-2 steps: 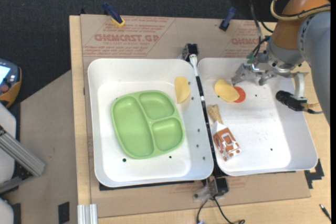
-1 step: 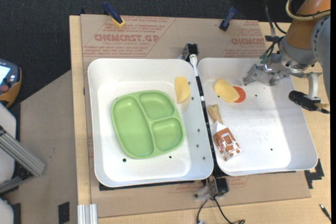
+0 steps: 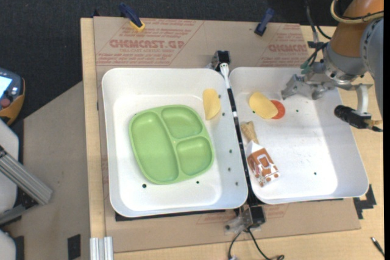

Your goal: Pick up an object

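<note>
Right now the arm (image 3: 356,27) leans in over the far corner of the right bin (image 3: 323,192), its gripper (image 3: 300,86) hanging low near the back wall. From where I stand I cannot tell the state of the pincer; the wrist hardware and cables blur together there, and nothing visible sits in it.

Nearest candidate is the yellow piece (image 3: 262,105), lying on the bin floor just beside the gripper, toward the divider, with a small orange-red disc (image 3: 278,110) touching or tucked under its edge. Further forward along the divider lie a slim tan item (image 3: 248,130) and a red-and-white packet (image 3: 263,167). Over in the left bin (image 3: 116,131) rest a green divided plate (image 3: 170,143) and another yellow piece (image 3: 211,104) leaning near the divider.

Trouble, as I judge it, would come from the yellow piece and the disc lying so close: a descent slightly off could catch the disc's edge and nudge both aside, or close on the rounded yellow surface and let it squirt free. Also the divider is near, so a sideways shove might wedge the piece against it. Flat items like the packet offer little to pinch.
</note>
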